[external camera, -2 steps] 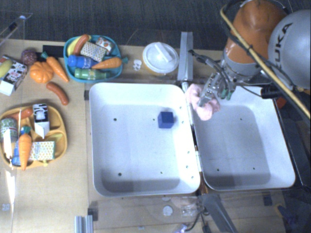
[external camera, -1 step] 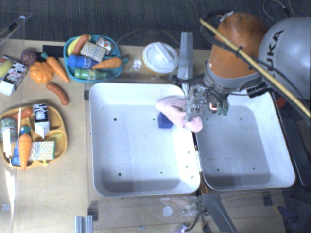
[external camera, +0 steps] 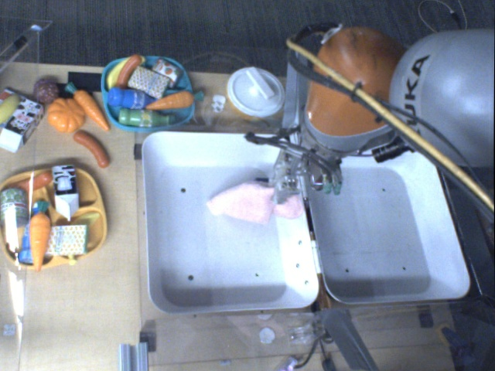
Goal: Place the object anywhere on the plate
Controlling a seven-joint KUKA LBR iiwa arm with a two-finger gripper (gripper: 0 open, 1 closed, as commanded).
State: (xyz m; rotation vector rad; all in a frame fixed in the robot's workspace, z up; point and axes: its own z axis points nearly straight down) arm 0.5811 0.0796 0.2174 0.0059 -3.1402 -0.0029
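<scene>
At far left on the wooden bench [external camera: 116,230]: yellow tray [external camera: 91,207] of toy food and small cartons; above it, orange toy pumpkin [external camera: 63,116], carrot and sausage; further right, blue bowl [external camera: 116,116] heaped with plastic vegetables. At centre left: shallow white left bin [external camera: 193,284], with soft pale pink cloth-like object [external camera: 246,203] lying on its floor toward the right wall, right end reaching the divider between bins. Above the bins: round white lid [external camera: 256,90]. Directly over the pink object's right end: two-finger metal gripper [external camera: 296,182], pointing down, touching or nearly touching the object; finger spread not discernible, grasp not confirmed. At right: shallow white right bin [external camera: 394,277]; grey arm with orange band [external camera: 352,79] reaching in from upper right, wrist roughly vertical above the divider.
</scene>
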